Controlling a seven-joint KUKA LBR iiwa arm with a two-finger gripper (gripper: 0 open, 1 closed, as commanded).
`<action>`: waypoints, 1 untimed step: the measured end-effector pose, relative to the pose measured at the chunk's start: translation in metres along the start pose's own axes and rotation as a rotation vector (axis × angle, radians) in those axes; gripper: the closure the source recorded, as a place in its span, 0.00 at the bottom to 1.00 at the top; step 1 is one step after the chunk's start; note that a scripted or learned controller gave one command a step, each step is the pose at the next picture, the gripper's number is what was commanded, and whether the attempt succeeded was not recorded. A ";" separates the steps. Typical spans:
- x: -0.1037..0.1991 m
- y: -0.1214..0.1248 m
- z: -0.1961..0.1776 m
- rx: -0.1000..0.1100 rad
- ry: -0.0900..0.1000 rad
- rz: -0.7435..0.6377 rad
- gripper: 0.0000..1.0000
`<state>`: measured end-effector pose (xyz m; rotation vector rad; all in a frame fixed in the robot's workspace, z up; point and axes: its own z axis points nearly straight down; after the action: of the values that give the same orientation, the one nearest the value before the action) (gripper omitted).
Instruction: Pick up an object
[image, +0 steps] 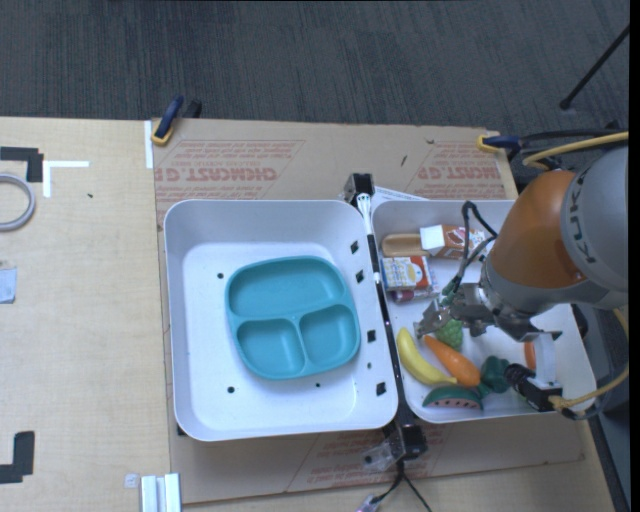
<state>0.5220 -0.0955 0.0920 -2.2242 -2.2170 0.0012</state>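
Note:
My gripper (443, 318) reaches down into the right bin (400, 215), its metal fingers right above a green broccoli piece (452, 333). Whether anything sits between the fingers I cannot make out. Just below lie an orange carrot (453, 360) and a yellow banana (418, 360). A watermelon slice (452, 398) rests by the bin's front wall, with a dark green item (496, 374) beside it. Further back are a small red-and-white carton (405, 273), a brown bread-like piece (400, 244) and a white cube (432, 237).
The left bin (190, 300) holds a teal divided plate (293, 315). Both bins sit on cardboard (240, 160) over the wooden bench. The grey arm with its orange band (535, 240) covers the right bin's right half. A black cable (470, 215) loops near the wrist.

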 end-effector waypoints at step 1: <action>-0.001 0.001 -0.010 -0.001 0.000 0.004 1.00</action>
<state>0.5225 -0.0961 0.1016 -2.2288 -2.2136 0.0003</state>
